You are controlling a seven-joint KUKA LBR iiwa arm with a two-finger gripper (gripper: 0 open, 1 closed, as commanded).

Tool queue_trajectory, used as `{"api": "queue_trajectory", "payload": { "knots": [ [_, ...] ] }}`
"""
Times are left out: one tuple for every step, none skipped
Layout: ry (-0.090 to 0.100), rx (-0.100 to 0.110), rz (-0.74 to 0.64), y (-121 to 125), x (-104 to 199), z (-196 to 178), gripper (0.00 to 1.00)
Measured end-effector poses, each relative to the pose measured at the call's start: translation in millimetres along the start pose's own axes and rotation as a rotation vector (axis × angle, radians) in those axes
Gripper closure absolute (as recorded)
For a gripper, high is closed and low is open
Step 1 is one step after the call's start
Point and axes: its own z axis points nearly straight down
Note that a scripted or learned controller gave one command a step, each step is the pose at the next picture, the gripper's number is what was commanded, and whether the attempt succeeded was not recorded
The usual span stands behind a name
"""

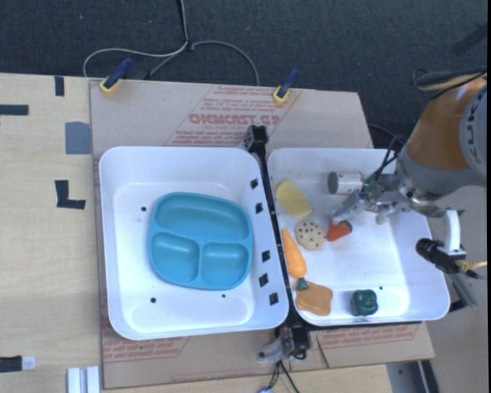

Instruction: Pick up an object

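The right bin (pixel 409 260) holds several small objects. My gripper (pixel 344 212) reaches in from the right and hangs over the bin's upper middle. A small red piece (pixel 339 232) lies right below its tip, touching or nearly touching it. A speckled round cookie (pixel 310 234) sits just left of the red piece. A pale yellow lump (pixel 293 197) lies near the divider, with an orange carrot (pixel 293 253) below it. A grey cylinder (pixel 344 181) lies just above the gripper. Near the front wall are an orange piece (pixel 314 300) and a dark green object (pixel 363 302).
The left bin (pixel 123 219) holds a blue sectioned tray (pixel 200 240). A black divider (pixel 266 219) with clips runs between the bins. The arm's orange band (pixel 442 129) and a black cable fitting (pixel 438 255) overhang the right bin's right side.
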Motion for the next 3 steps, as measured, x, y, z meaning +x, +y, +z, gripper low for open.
{"api": "queue_trajectory", "payload": {
  "knots": [
    [-0.004, -0.005, 0.002, -0.1, 19.7, 67.9, 0.00],
    [0.003, -0.009, 0.000, 2.5, 21.8, 52.8, 1.00],
    [0.001, -0.008, -0.008, -14.8, 106.7, -71.7, 1.00]
  ]
}}
